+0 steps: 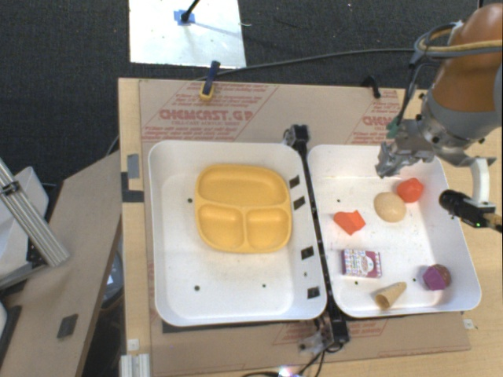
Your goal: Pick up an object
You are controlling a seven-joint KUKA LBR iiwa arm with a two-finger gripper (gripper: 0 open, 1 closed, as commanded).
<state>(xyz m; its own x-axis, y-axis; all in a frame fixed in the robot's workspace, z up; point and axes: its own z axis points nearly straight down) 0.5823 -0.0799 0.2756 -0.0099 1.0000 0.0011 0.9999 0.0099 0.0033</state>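
Hand [391,162] hovers over right bin [464,285] top edge, near red block [409,189] and beige ball [389,206]. Finger state: cannot tell, probably nothing gripped.

Bench [134,234] with two white bins [169,289]

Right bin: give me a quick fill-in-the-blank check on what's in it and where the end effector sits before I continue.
1. The yellow divided tray lies in the ____ bin.
2. The end effector hovers over the right bin, near its ____ edge.
3. The item nearest the cream egg is a small ____ block.
4. The purple item lies to the right of the ____ cone.

Missing words: left; far; red; tan
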